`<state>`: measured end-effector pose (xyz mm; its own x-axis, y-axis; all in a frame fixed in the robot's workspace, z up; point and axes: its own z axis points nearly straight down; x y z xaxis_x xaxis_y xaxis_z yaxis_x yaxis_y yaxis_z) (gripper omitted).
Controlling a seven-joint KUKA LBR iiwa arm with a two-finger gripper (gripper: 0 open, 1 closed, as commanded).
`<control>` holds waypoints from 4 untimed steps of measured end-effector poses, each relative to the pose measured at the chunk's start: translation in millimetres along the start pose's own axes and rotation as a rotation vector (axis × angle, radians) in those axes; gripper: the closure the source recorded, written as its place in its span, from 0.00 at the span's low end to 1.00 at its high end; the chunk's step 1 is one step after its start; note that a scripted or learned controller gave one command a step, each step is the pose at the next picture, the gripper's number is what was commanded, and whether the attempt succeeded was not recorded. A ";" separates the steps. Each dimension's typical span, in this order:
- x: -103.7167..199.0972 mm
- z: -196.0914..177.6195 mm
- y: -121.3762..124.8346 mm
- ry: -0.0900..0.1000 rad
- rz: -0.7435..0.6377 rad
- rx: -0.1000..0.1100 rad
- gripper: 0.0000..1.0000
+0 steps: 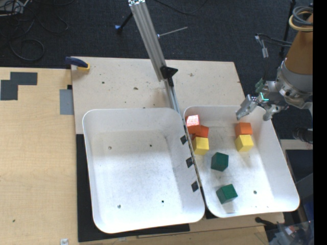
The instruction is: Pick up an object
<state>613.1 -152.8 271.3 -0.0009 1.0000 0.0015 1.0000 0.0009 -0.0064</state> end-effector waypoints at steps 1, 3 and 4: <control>-0.1 -1.9 0.6 -0.001 -0.001 -0.003 0.00; 2.2 100.9 -6.5 0.000 0.002 0.002 0.00; -7.5 149.2 -9.1 -0.004 0.002 -0.009 0.00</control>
<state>603.0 -160.1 122.1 0.0011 1.0000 -0.0025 1.0000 -0.0011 0.0025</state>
